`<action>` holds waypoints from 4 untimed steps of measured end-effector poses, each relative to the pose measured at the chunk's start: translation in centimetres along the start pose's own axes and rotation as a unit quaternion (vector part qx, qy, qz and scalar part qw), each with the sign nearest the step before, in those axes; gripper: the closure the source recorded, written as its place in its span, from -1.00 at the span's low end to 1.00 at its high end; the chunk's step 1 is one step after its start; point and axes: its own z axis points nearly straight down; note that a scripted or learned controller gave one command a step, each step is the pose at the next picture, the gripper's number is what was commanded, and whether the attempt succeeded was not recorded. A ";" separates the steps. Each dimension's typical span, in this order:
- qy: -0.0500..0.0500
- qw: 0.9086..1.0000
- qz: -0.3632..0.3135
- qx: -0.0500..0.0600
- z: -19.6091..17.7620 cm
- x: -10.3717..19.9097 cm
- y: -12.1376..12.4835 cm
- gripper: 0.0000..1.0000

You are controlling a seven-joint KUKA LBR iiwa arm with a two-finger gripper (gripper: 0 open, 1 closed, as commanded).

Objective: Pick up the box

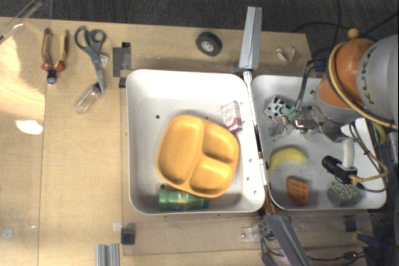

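The box (232,115) is small, pink and white, and lies in the left bin (140,134) close to its right wall, just beyond the upper right corner of a yellow divided plate (199,154). My gripper (292,119) hangs over the upper left part of the right bin (374,201), to the right of the box and across the wall between the bins. Nothing shows in its grasp. The grey arm with its orange band (349,75) comes in from the right.
A green bottle (181,199) lies under the plate's near edge. In the right bin are a black-and-white speckled object (274,108) beside the gripper, a yellow banana-like piece (287,157), an orange-brown block (298,190) and a small greenish round object (343,194). Scissors (93,50) and pliers (53,53) lie on the bench at far left.
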 end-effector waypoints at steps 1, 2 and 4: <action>-0.002 0.997 -0.071 0.001 0.0 3.2 2.7 -1.00; 0.002 0.999 0.036 0.018 0.2 2.9 7.4 -1.00; 0.000 0.997 0.072 0.003 -13.0 7.9 9.1 1.00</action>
